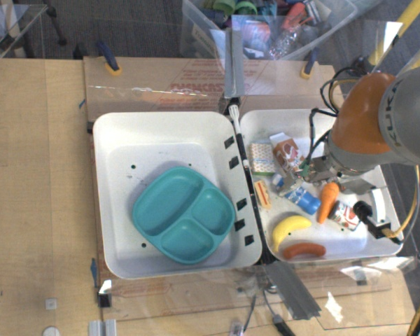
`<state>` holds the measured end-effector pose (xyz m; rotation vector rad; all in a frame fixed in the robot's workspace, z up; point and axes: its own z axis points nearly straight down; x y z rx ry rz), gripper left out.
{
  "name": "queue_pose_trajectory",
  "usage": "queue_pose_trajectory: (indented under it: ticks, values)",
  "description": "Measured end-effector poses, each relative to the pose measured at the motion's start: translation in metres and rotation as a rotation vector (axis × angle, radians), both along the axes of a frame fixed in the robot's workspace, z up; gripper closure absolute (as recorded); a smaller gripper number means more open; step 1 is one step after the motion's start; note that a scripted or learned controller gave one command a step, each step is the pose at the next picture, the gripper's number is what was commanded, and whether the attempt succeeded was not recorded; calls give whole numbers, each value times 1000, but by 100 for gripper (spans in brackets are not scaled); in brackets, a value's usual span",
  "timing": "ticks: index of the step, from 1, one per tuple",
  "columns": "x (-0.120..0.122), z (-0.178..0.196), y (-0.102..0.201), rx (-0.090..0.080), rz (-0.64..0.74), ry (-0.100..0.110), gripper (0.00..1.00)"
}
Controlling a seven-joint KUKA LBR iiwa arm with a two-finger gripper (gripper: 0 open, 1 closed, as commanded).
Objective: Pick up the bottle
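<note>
Tool (pixel 309 172) sat low in right bin (pixel 378 247), mid-right of frame, over clutter — positioned for the grab; bottle (pixel 302 200) lay just below it, apparently ungrasped. Can't tell tool state.

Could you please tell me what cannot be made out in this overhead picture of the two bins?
- The claw: the arm's own wrist covers it from above, so its state is unclear.
- The bottle: a small blue item beside the carrot; too small to read a label.
- The right bin: its far right part lies under the arm.
- The clear box of toys: cut off by the top edge.
</note>
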<state>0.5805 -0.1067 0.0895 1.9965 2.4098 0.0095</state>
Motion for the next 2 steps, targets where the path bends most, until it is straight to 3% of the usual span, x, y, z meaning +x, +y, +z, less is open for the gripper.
queue_pose_trajectory:
  ticks: [1,2]
  values:
    - [1,10,-1,-2,-3,-4,100]
    - [47,95,54,3,54,12,100]
